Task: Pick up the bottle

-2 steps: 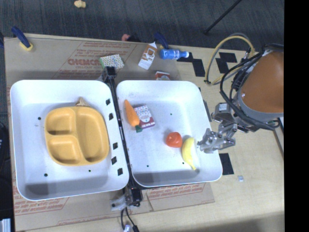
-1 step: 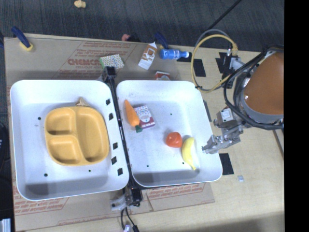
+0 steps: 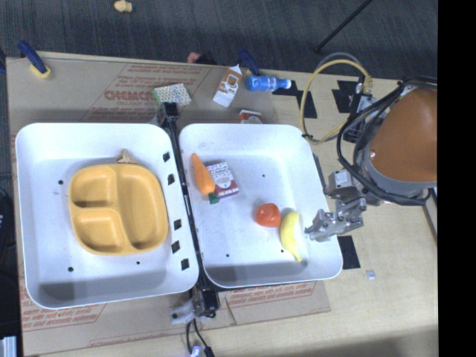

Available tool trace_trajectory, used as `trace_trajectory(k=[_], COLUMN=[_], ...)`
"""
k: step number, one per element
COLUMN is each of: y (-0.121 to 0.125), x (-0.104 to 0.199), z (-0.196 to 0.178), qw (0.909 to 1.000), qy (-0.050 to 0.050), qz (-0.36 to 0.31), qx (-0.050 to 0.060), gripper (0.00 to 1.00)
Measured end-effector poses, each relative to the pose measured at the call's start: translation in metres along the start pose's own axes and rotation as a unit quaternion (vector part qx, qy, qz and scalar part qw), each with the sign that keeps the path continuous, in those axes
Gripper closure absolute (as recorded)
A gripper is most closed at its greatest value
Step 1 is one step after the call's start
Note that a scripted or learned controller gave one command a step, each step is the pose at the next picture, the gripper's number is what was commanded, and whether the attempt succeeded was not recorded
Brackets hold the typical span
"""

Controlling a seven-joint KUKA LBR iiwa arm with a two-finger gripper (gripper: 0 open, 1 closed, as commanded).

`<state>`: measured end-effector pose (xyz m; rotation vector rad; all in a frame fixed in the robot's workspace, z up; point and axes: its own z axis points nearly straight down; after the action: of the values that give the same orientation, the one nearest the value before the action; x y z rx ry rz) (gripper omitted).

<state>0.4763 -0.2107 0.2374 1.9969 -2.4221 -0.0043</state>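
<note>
Outside the bins at 12 o'clock, the blue bottle lies sideways on cardboard, likely light, rigid, roll-prone, best pinched mid-body, while the gripper, grasp state unclear, hovers at right bin 4 o'clock rim.

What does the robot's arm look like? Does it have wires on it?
The arm has a big rounded orange part with grey underneath. Black cables loop beside it, and a yellow cable curls over the bench. Its gripper is small, silvery-grey metal.
</note>
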Motion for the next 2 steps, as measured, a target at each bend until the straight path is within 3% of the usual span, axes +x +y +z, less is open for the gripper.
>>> trace_trajectory(k=[1,2], y=[0.0,-0.001], x=[0.0,0.0], z=[0.007,-0.019], qw=[0.9887,0.9985], qy=[0.0,0.0], qz=[0.15,0.054], qx=[0.0,0.002], gripper=[1.0,1.0])
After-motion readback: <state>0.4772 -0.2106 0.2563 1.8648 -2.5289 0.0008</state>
